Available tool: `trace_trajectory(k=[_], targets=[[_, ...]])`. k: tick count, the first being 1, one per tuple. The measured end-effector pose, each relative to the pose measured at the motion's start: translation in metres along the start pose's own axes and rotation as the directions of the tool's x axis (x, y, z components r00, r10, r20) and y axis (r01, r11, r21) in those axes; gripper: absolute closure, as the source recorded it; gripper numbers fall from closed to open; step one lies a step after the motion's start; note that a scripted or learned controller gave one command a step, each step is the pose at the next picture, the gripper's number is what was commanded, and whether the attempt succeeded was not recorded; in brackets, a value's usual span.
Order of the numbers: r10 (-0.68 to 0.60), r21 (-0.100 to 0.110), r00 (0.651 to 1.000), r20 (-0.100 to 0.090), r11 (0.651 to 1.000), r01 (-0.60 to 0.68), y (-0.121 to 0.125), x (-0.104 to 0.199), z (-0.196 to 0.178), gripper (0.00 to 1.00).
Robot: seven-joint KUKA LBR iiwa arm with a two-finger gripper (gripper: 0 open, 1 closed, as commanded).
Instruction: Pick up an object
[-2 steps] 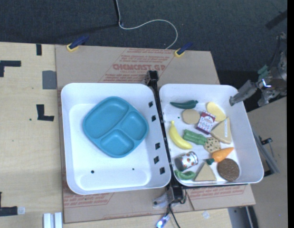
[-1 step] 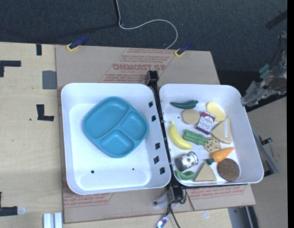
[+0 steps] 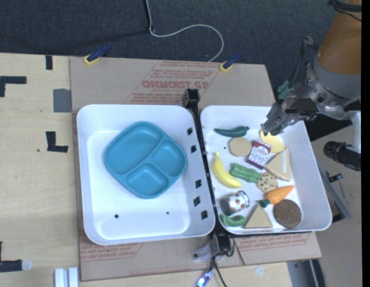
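Red "CHEMGRAT"-like lettering on cardboard sheet (image 3: 167,79), partly legible

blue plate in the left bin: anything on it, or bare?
Bare. The blue plate lies flat in the left bin, all three compartments showing plain blue; the toy food sits in the right bin.

The right bin (image 3: 313,160) holds toy food in a heap; a yellow banana (image 3: 223,172) lies beside a green pepper (image 3: 231,131). An orange carrot (image 3: 280,194) lies by a brown cookie (image 3: 287,213).
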State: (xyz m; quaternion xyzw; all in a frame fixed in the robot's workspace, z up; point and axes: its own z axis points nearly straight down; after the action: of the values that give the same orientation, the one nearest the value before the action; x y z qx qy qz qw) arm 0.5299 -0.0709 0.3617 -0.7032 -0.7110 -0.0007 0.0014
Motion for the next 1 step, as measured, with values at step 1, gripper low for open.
trace_trajectory(k=[1], targets=[[0.001,-0.008,1.000,0.002,1.000,-0.001,0.0261,0.0824,-0.0713,1.00]])
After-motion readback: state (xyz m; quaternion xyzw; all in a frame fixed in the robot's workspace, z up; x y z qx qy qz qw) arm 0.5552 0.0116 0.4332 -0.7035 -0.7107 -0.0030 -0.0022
